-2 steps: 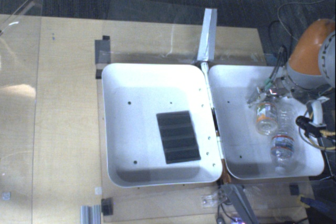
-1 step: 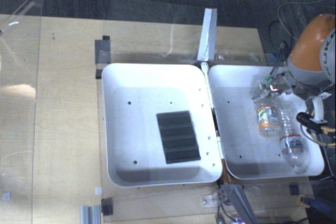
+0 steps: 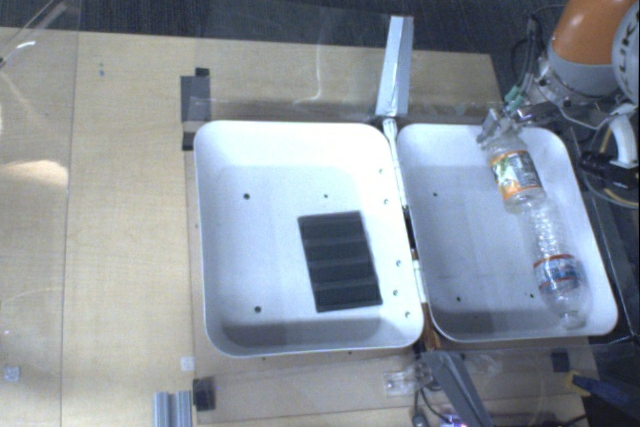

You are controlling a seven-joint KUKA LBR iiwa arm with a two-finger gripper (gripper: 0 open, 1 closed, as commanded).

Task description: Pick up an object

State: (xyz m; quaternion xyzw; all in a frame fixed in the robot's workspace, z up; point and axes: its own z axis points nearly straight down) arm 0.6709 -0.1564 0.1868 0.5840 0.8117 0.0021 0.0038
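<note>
— Presently, where does your target lie?

— Your bottle (image 3: 530, 215), clear plastic, lies on its side along the far right wall of the right bin (image 3: 450, 315). The pincer (image 3: 497, 123) hangs at that bin's upper right corner, just above the bottle's end; its opening cannot be told.

— Handling?

— Judged light, thin-walled, slippery and prone to roll; take it across the labelled band. The orange label's writing is too small to read. A black ribbed block (image 3: 340, 261) occupies the left bin (image 3: 230, 215).
</note>
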